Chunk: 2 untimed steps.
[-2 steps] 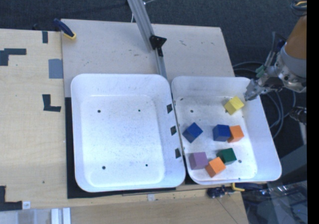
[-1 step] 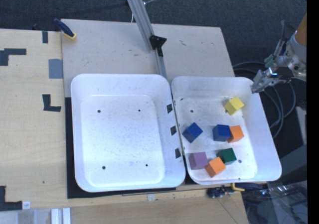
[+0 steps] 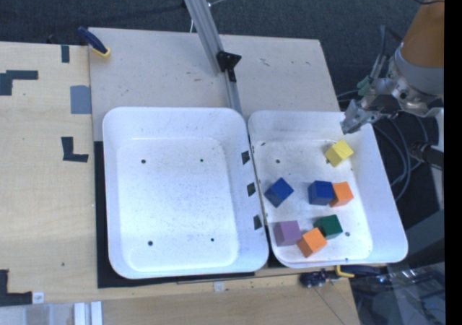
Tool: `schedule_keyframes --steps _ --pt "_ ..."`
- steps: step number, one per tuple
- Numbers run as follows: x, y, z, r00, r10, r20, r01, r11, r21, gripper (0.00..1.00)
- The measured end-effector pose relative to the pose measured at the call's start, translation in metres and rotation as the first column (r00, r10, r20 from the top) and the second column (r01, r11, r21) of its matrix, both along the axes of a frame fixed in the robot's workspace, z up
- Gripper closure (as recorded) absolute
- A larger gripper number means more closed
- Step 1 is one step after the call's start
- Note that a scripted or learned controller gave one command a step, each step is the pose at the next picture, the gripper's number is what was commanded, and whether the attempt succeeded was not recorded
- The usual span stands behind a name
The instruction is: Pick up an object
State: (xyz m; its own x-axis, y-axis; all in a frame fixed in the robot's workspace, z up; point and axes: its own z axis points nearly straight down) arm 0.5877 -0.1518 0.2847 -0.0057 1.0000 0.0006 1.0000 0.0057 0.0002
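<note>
The right bin [image 3: 289, 132] holds several small blocks. A yellow block [image 3: 338, 152] lies nearest the gripper. Below it sit two blue blocks [image 3: 279, 191] [image 3: 320, 192], an orange block [image 3: 341, 193] touching the second blue one, a green block [image 3: 330, 226], a purple block [image 3: 286, 232] and another orange block [image 3: 312, 242]. My gripper [image 3: 351, 121] hangs over the bin's upper right rim, a little above and right of the yellow block. Nothing shows between its tips.
The left bin [image 3: 173, 193] stands beside the right one. A slanted metal rail [image 3: 206, 24] runs down to the gap between the bins. A blue-and-yellow tool [image 3: 94, 41] lies at the bench's back left. Cables [image 3: 408, 150] hang right of the right bin.
</note>
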Motion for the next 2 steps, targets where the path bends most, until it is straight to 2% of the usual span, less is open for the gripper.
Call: schedule_keyframes --steps 1,2 --pt "0.01 0.049 -0.01 1.0 0.0 -0.001 0.0 1.0 0.0 1.0" --pt "0.009 0.109 -0.013 1.0 0.001 -0.002 -0.001 1.0 0.001 1.0"
